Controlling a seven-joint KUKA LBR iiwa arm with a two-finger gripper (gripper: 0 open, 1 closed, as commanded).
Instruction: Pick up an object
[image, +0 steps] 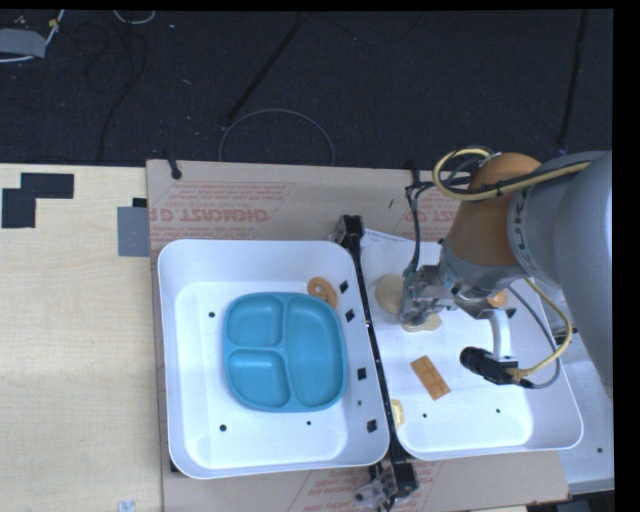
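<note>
In the right-hand bin (560, 430), near its upper left corner, the gripper (418, 312) is seen lowered over a pale, flat, biscuit-like piece (388, 293), with a second pale lobe (428, 323) showing just below the tool. Whether the jaws are apart or together cannot be told, since the wrist and cabling hide them from above, and nothing is shown to be held between them. The step in hand is judged to be the descent and closing on this pale object, so the task is reckoned to be at its grasp and not yet done.

For a sound grasp, the tool should be centred over the piece rather than over its edge, because a thin, flat thing is easily pushed aside or tipped against the bin wall just beside it. The closing should be made low, close to the bin floor, and the lift taken straight up, so that the divider (362, 330) between the bins is not struck.

Other candidates are left well apart: an orange rectangular cracker (429, 377) lies lower in the same bin, a small yellowish bit (397, 411) sits by the divider, and a ring-shaped pretzel (322, 291) rests beside the blue divided plate (283, 351) in the left-hand bin (190, 440).
</note>
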